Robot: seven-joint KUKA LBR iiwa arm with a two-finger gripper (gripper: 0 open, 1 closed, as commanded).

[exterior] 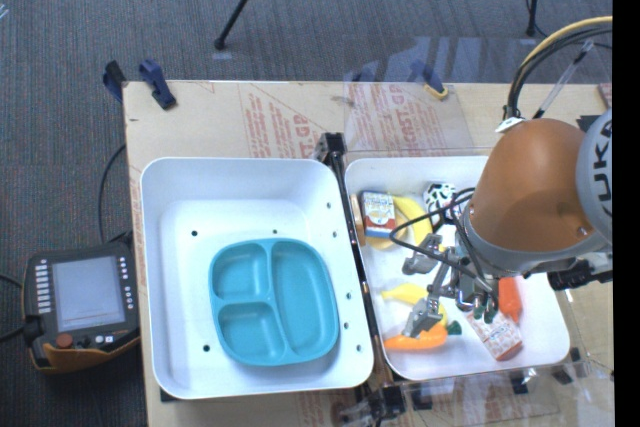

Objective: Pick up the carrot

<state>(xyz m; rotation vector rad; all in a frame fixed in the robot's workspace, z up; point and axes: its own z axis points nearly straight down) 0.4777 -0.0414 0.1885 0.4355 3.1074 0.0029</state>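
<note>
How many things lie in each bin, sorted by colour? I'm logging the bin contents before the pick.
Teal divided plastic plate, left bin: 1
Orange: carrot, slim orange piece: 2
Yellow: two curved pieces: 2
Printed packets: 2
Black-and-white toy: 1
Total: 8

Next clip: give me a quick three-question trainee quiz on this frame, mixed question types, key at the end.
1. True or false: the carrot lies in the same bin as the blue divided plate.
2. Which bin is the gripper over? A) the left bin B) the right bin C) neither
3. Fill in: the carrot lies near the right bin's ____ edge in the camera view.

Key:
1. False; it lies in the right bin, and the plate is in the left.
2. B
3. Bottom
</note>
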